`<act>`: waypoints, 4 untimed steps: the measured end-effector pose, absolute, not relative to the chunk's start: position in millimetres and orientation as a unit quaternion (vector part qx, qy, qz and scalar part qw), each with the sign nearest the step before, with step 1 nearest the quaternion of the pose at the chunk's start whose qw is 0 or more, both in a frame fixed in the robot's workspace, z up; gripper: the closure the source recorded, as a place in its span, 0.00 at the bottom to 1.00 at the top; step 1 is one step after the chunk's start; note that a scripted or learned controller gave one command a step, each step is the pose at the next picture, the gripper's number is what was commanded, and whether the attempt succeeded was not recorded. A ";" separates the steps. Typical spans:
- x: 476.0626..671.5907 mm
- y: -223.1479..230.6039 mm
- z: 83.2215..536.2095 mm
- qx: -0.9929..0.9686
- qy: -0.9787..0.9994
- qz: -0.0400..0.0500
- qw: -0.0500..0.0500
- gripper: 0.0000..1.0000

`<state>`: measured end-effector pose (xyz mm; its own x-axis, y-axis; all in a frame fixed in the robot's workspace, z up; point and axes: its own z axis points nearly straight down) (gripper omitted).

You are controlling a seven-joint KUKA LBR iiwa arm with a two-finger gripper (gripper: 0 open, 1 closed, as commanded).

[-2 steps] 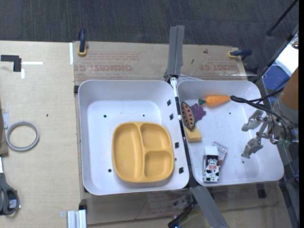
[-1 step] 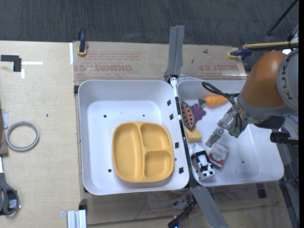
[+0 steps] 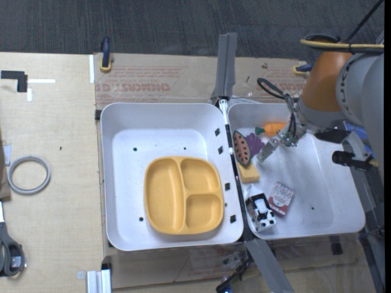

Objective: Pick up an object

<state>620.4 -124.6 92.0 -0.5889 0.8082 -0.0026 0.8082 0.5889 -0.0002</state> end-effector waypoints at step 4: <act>632.2 -151.1 92.0 0.827 0.562 -0.001 0.000 0.00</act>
